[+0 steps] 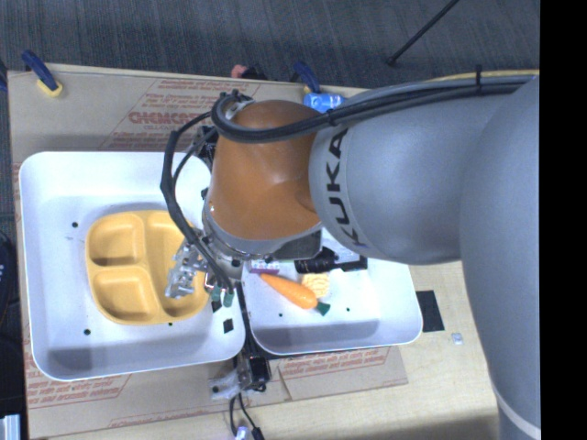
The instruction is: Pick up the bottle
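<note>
Grey arm (413, 181) reads "KUKA"; tool (186, 278), grip state untellable, hangs over yellow tray's (119, 264) right edge; carrot (289, 291) right.

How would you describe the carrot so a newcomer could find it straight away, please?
Start at the right-hand white bin, partly covered by the grey and orange arm. Near its front left lies the carrot, beside a yellowish item. It is the long, tapering orange piece with a green end.

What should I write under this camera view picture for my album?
Robot gripper hovers over a yellow tray, carrot nearby.
</note>
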Tool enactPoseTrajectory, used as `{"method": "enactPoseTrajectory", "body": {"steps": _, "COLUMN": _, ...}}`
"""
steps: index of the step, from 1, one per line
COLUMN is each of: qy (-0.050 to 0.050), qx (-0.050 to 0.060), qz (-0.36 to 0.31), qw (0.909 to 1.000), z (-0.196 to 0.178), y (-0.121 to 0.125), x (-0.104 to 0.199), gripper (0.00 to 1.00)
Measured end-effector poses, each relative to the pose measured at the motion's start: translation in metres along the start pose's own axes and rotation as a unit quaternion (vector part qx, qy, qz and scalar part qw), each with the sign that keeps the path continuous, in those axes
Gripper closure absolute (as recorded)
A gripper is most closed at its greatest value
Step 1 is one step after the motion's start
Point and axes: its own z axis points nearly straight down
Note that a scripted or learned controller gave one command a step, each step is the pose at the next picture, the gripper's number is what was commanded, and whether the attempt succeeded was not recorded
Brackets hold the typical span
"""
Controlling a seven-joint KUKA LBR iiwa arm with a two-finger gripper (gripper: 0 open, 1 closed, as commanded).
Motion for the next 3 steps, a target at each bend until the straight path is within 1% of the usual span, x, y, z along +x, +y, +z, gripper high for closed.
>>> {"method": "enactPoseTrajectory", "body": {"steps": 1, "qy": -0.002, "qx": -0.001, "qz": -0.077, "qw": 0.9970, "z": -0.021, "y": -0.053, "x": -0.019, "gripper": 1.00}}
{"method": "enactPoseTrajectory", "body": {"steps": 2, "qy": -0.002, "qx": -0.001, "qz": -0.173, "qw": 0.9849, "z": -0.014, "y": -0.001, "x": -0.005, "gripper": 1.00}}
{"method": "enactPoseTrajectory", "body": {"steps": 3, "qy": 0.000, "qx": 0.000, "qz": -0.281, "qw": 0.9596, "z": 0.017, "y": 0.009, "x": 0.001, "gripper": 1.00}}
